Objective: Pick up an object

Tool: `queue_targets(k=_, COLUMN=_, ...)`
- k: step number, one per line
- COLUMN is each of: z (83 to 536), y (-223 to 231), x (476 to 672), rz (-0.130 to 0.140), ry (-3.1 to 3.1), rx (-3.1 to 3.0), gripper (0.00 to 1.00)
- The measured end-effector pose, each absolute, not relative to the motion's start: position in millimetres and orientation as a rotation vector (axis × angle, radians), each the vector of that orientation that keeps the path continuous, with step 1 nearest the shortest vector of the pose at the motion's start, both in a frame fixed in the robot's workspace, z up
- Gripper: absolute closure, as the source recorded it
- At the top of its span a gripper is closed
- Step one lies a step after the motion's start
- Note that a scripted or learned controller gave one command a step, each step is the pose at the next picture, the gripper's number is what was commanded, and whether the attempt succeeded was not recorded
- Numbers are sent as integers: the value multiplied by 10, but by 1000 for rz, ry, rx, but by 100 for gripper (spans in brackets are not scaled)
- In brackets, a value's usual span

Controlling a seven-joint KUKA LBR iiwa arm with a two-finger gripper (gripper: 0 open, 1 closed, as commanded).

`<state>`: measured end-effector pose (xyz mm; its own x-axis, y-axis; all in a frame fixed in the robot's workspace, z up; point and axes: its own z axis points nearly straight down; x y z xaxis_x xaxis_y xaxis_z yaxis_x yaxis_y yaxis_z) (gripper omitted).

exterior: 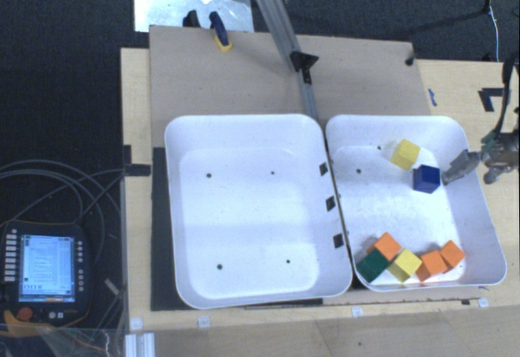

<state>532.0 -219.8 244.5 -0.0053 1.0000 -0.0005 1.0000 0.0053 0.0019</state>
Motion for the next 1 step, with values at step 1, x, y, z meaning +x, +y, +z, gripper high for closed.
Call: queue_targets(k=1, z=2445, y=-2197, x=5320, rz=2, ry=2226, rx=2215, gripper=0)
